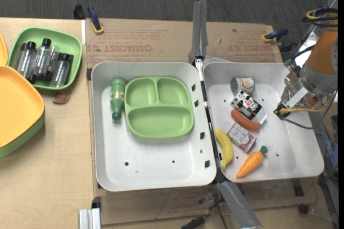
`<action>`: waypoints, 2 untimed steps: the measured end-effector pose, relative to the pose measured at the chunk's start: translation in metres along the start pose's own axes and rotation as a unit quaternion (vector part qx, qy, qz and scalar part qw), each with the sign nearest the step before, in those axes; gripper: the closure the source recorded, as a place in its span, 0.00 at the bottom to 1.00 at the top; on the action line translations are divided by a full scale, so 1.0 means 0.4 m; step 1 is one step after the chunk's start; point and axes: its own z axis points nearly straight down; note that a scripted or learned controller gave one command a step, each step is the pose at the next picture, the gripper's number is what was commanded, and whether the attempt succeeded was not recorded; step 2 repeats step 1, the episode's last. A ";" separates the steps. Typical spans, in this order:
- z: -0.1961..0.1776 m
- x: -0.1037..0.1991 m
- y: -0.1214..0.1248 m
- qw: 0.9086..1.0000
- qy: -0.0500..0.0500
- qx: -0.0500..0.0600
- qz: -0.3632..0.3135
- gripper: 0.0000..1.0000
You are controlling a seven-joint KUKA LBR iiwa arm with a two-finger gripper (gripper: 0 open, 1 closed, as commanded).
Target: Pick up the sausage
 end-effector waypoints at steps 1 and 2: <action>0.014 -0.037 -0.029 0.999 0.001 0.001 0.049 1.00; 0.014 -0.037 -0.029 0.999 0.001 0.001 0.049 1.00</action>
